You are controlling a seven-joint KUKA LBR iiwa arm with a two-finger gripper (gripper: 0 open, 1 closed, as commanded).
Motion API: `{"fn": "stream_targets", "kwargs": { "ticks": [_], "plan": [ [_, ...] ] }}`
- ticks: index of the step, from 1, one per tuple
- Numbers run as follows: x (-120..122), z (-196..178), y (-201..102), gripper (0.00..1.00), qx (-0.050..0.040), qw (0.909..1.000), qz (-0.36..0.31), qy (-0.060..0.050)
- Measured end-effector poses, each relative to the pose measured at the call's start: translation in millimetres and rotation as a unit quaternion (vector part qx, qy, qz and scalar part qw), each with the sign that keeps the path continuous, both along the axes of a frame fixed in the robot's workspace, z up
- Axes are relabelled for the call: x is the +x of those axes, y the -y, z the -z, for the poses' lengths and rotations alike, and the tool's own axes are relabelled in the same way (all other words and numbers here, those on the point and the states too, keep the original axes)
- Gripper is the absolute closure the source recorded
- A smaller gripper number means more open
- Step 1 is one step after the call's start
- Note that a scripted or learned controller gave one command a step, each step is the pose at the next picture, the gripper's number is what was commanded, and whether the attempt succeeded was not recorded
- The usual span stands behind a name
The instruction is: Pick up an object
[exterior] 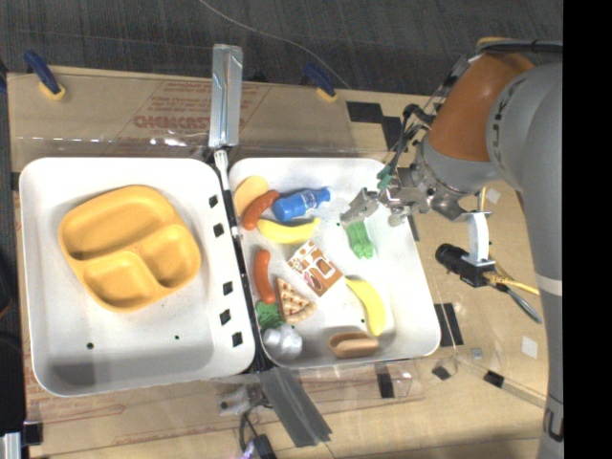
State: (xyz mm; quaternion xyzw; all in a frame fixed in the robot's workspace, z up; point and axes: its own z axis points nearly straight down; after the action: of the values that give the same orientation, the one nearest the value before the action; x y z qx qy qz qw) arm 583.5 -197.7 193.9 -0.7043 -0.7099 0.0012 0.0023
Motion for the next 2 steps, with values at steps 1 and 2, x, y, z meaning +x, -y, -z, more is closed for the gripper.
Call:
{"fn": "stream_targets", "kwargs": {
  "ticks": [1,2],
  "plan": [
    [-49.2,80.6,-5.9,0.00,-0.0013,0.9946,0.103,0.013],
    [-49.3,80.9,-6.3,0.00,-0.0012,0.9946,0.103,0.013]
  ]
}}
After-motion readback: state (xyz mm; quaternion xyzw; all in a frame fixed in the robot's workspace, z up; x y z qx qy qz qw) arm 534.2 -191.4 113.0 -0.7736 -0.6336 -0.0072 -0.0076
